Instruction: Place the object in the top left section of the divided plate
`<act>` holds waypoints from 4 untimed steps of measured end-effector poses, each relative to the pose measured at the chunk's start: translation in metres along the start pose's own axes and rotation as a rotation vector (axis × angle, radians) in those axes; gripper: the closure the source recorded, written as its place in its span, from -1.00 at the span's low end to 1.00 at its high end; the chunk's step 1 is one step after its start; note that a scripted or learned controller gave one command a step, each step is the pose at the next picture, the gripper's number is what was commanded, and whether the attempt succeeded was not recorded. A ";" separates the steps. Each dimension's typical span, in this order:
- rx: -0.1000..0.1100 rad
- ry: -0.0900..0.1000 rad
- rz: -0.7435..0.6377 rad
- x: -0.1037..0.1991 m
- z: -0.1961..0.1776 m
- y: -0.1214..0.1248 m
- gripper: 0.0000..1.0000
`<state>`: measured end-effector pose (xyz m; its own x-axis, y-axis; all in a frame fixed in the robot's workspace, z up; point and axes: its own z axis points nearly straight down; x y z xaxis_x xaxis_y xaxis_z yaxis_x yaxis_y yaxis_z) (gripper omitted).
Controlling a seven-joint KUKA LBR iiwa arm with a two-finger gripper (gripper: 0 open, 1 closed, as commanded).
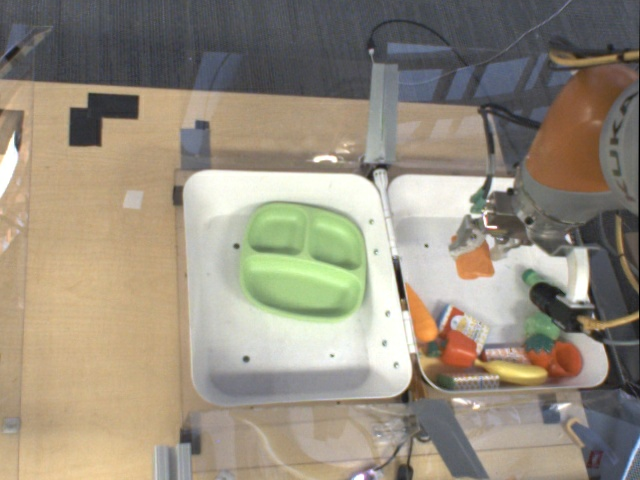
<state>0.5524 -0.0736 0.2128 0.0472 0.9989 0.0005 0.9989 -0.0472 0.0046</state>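
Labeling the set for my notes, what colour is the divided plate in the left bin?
Light green; the camera view shows the divided plate plainly.

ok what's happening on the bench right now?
The grey arm's two-finger gripper is over the right white bin, with an orange wedge-shaped piece just below its fingers; whether it is gripped is unclear. The green three-section divided plate sits in the left white bin with nothing on it. More toy food is piled along the right bin's near edge.

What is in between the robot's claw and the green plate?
In the camera view, between the gripper and the green plate lie bare white bin floor and the rims where the two bins meet. An orange piece sits just under the gripper.
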 end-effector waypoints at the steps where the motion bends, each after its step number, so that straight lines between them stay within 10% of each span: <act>1: -0.001 0.001 -0.019 0.068 -0.077 -0.040 1.00; 2: 0.000 -0.001 0.078 0.057 -0.086 -0.045 1.00; 3: -0.001 0.000 -0.020 0.106 -0.124 -0.069 1.00; 4: -0.001 -0.001 -0.155 0.026 -0.125 -0.061 1.00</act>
<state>0.4920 -0.0451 0.3376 -0.1073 0.9942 -0.0013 0.9942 0.1073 0.0059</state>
